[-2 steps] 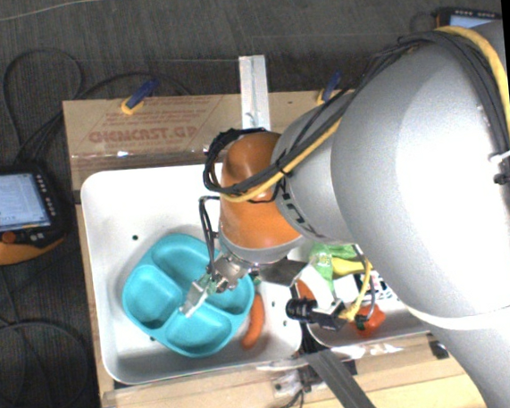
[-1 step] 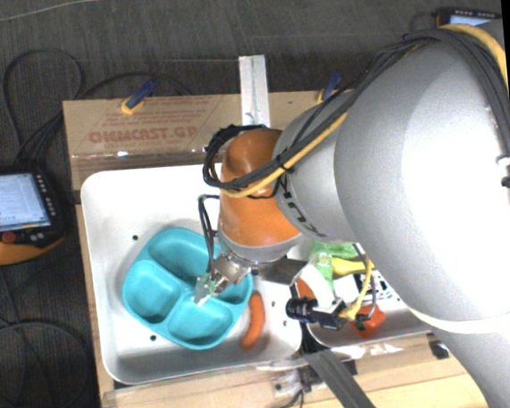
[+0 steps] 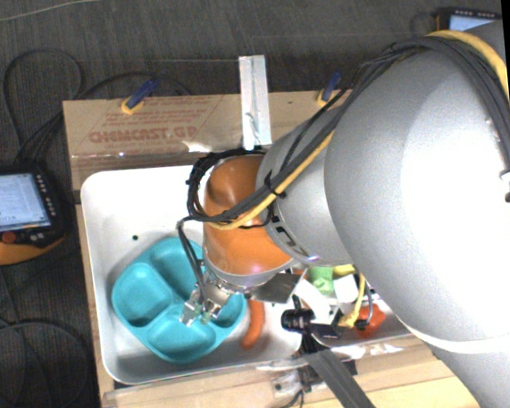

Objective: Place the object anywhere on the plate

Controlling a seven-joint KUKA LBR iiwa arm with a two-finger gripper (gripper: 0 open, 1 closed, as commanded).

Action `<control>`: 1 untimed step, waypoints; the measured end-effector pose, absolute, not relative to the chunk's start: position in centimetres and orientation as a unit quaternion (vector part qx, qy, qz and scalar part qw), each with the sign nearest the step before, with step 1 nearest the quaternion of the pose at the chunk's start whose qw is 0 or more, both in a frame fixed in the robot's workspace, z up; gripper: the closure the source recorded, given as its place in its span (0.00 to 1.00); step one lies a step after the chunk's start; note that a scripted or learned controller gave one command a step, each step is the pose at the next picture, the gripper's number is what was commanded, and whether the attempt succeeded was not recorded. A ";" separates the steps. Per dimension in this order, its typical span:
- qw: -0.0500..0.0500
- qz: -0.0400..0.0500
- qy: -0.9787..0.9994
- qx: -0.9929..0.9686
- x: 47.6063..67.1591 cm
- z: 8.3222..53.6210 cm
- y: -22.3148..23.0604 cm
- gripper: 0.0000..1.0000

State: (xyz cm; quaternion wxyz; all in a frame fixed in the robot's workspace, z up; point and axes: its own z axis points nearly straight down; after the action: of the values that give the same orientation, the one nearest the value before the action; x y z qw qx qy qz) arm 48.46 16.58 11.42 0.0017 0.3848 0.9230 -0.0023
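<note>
Beside the teal plate (image 3: 157, 302), an orange object (image 3: 252, 326) lies, seemingly just right of the hand (image 3: 202, 309).

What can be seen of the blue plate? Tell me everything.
The blue plate is a glossy turquoise dish that looks like plastic, with rounded corners and raised ridges dividing it into compartments. It lies flat on the floor of the left white bin, toward the bin's near edge and turned at an angle to the walls. The gripper hangs over its right side and hides that part. An orange object lies beside its right rim; contact cannot be told. The visible compartments look bare.
</note>
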 end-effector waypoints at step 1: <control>-0.005 -0.005 0.953 0.301 55.5 11.8 17.8 1.00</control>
State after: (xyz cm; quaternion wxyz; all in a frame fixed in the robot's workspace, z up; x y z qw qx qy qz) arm 55.52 17.78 11.79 -0.0053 0.3013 0.9535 -0.0054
